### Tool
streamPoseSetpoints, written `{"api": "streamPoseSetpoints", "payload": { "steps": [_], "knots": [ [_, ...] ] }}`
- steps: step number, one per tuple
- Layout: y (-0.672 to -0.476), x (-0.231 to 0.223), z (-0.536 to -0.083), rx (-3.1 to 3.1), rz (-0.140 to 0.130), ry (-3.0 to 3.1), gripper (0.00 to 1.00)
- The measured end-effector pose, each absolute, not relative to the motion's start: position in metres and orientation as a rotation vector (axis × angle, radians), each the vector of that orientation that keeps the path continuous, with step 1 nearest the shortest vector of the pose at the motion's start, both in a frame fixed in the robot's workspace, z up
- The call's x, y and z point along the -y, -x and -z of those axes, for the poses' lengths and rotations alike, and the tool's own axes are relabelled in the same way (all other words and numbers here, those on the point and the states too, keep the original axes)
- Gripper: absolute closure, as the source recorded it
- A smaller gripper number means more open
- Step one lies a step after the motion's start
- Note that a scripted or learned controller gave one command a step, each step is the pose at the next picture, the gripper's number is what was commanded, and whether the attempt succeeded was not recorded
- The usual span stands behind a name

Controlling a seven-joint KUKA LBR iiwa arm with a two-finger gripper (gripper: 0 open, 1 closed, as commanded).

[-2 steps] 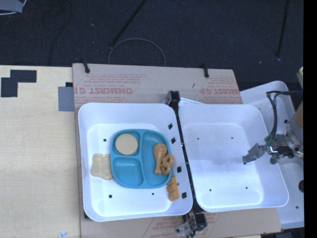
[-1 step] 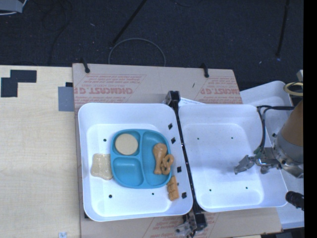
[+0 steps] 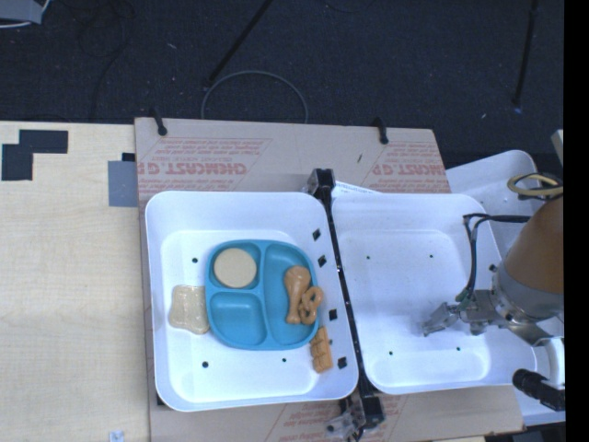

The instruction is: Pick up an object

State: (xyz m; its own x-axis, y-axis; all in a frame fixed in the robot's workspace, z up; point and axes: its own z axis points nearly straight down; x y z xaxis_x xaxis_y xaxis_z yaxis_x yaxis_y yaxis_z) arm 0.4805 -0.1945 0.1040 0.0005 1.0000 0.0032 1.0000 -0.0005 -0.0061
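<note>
While the grey two-finger claw hangs spread and unloaded over the right shallow white bin, no pick is made; candidates lie at nine o'clock on the blue compartment plate.

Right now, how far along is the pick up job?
Nothing looks done yet. The gripper is low in the right bin, with no object between its fingers. The objects all lie in the left bin: a blue tray with a round piece and pretzel pieces, plus a pale piece beside it. The pick itself is left.
</note>
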Motion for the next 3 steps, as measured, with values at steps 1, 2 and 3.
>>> {"api": "streamPoseSetpoints", "payload": {
  "steps": [1, 2, 3],
  "knots": [
    [-0.481, 0.196, -0.116, 2.212, -0.002, 2.223, 1.0],
    [-0.488, 0.201, -0.176, 2.225, 0.002, 2.223, 1.0],
    [-0.498, 0.196, -0.229, 2.225, 0.001, 2.22, 1.0]
  ]
}}
